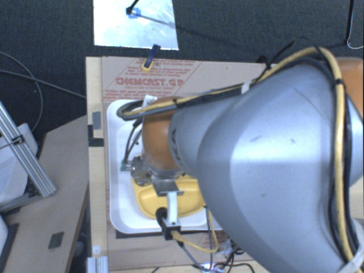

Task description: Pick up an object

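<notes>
Locating target: yellow object (149,201) lies in white bin (116,152), at bin's 6 o'clock end.
Long axis: roughly 9-to-3 o'clock.
Relation: gripper (152,178) directly above object.
Jaws: state cannot be told.

Even, fairly bright overhead light. Glare on the foil sheet (135,17) at top. Grey arm (273,169) close to lens, soft, slightly blurred. Dark floor underexposed.
</notes>
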`<state>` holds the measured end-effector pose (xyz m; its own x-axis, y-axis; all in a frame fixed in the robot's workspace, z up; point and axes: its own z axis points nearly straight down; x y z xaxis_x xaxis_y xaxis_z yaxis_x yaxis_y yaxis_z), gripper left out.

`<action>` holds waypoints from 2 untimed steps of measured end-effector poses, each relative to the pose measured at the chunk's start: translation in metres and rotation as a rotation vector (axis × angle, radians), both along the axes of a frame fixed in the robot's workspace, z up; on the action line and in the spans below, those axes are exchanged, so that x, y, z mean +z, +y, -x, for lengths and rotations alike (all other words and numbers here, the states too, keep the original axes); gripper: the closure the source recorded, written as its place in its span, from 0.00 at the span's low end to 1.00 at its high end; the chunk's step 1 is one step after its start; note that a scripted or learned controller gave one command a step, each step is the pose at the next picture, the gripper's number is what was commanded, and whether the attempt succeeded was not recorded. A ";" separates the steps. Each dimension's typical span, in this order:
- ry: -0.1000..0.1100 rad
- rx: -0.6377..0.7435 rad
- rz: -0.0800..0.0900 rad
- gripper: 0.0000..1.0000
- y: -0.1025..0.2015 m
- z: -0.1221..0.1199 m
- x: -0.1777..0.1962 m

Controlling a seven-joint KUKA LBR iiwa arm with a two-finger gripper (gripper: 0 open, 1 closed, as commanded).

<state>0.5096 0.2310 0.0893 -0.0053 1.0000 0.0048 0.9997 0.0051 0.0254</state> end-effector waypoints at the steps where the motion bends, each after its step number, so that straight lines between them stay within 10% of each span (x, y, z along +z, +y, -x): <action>1: 0.006 -0.001 -0.003 1.00 0.004 -0.049 0.168; 2: 0.018 -0.006 0.004 1.00 -0.021 -0.127 0.160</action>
<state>0.6361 0.2097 0.2492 0.0012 1.0000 0.0006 1.0000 -0.0012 0.0078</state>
